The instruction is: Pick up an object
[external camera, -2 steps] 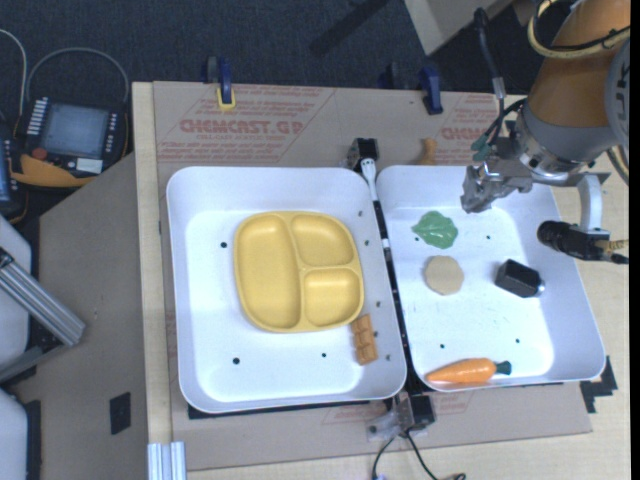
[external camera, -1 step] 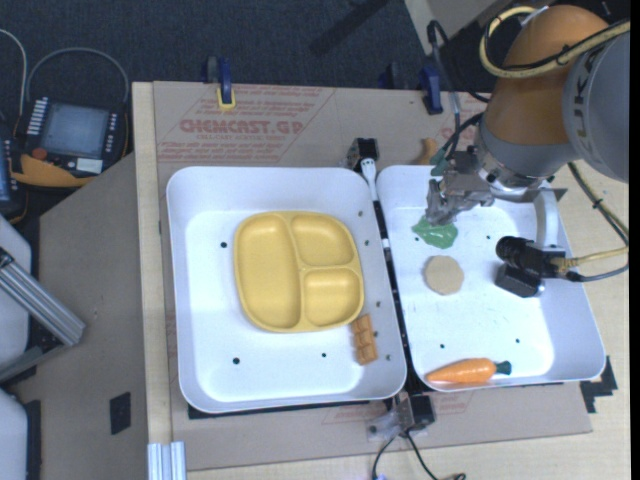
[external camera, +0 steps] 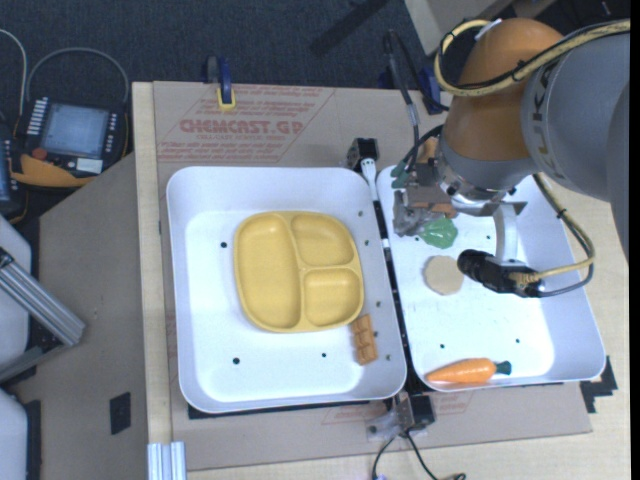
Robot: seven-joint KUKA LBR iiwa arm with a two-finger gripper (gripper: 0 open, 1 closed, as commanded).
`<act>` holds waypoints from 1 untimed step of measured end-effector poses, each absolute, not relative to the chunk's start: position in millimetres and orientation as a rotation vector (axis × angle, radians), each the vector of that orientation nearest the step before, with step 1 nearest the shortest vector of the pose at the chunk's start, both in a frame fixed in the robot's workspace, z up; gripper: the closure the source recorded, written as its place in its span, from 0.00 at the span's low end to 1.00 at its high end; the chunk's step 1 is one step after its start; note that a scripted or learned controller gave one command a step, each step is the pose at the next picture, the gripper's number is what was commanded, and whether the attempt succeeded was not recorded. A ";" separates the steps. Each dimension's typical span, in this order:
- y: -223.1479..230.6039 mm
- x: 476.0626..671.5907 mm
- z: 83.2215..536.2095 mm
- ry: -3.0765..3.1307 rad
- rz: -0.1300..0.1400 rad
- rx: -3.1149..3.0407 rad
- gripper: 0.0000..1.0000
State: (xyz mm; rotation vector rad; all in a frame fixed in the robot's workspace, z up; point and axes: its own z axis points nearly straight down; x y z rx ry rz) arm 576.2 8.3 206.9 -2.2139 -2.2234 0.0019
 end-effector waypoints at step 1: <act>61.4 559.2 202.6 -2.224 0.002 -2.214 1.00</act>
